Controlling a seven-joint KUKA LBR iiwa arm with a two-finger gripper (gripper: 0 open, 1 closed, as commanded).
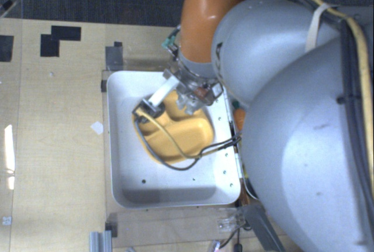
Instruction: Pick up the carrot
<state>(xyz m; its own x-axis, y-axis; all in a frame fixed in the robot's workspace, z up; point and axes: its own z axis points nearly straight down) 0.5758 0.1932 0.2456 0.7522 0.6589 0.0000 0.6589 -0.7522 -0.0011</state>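
We see the end effector [190, 100] low over a yellow object [181, 137] in the white bin [125, 145]; we cannot tell whether it is spread or closed. The carrot [238, 119], we judge, is the orange sliver just past that bin's right rim, rightward in view from the end effector, largely hidden under the arm [304, 99].

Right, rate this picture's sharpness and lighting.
Camera view: soft overall, the grey arm near the lens blurred and looming. In the same camera view the light is even, with a faint shadow at the white bin lower wall and a bright streak on the bench at left. The hand lacks fine detail.
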